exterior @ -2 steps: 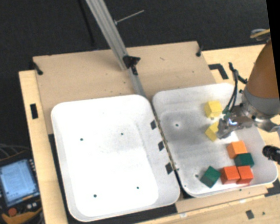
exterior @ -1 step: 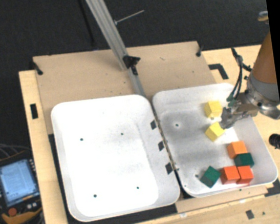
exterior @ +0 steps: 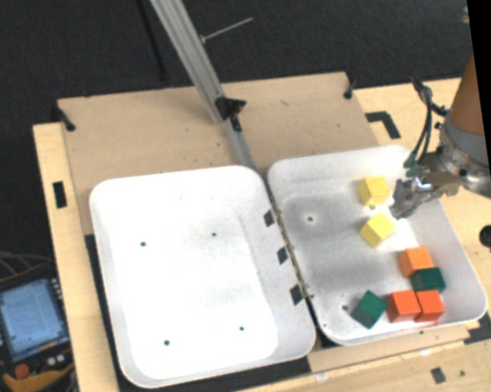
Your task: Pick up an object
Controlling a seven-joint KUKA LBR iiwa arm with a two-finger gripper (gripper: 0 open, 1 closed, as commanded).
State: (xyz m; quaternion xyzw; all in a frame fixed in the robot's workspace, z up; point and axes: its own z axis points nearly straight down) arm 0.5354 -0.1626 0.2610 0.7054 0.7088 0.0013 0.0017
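Note:
The right bin (exterior: 326, 252) holds several small blocks. Two yellow blocks lie in its upper middle, one (exterior: 373, 190) above the other (exterior: 377, 230). Orange blocks (exterior: 415, 260) (exterior: 414, 304) and green blocks (exterior: 367, 308) (exterior: 430, 280) cluster near the bin's lower right corner. My gripper (exterior: 405, 202) reaches in from the right and hovers just right of the two yellow blocks, between them in height. Nothing shows between its fingers.
The left bin (exterior: 188, 271) lies beside the right one. A slanted metal pole (exterior: 201, 70) rises from behind the bins' shared edge. A handheld pendant (exterior: 24, 326) sits off the bench at far left.

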